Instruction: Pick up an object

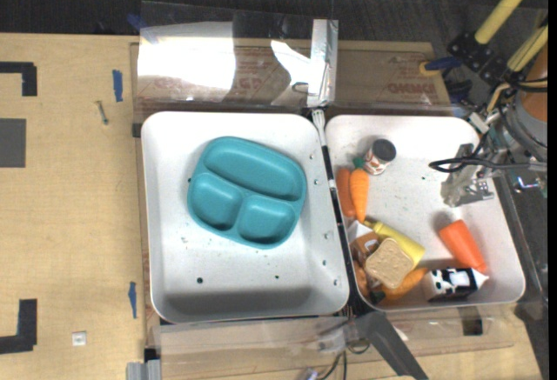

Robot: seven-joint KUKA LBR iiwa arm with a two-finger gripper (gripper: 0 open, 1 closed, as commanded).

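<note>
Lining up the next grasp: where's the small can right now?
The small can lies in the right bin, near its back left corner, just above the upright carrot along the divider. The gripper is off to its right.

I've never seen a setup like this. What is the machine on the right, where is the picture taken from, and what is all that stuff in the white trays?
The picture comes from one camera fixed above a workbench, looking down at a slant. On the bench sit two shallow white bins side by side. The left bin holds a teal divided plate, turned upside down as far as I can tell. The right bin holds toy items: a carrot by its left wall, a second orange piece, a small can, a yellow piece, a slice of toy bread and a small black-and-white object.

The machine is a robot arm reaching in from the right. Its gripper, the metal part at the tip, hangs over the right bin. It is meant to pick up one item; I see nothing in it now.
</note>
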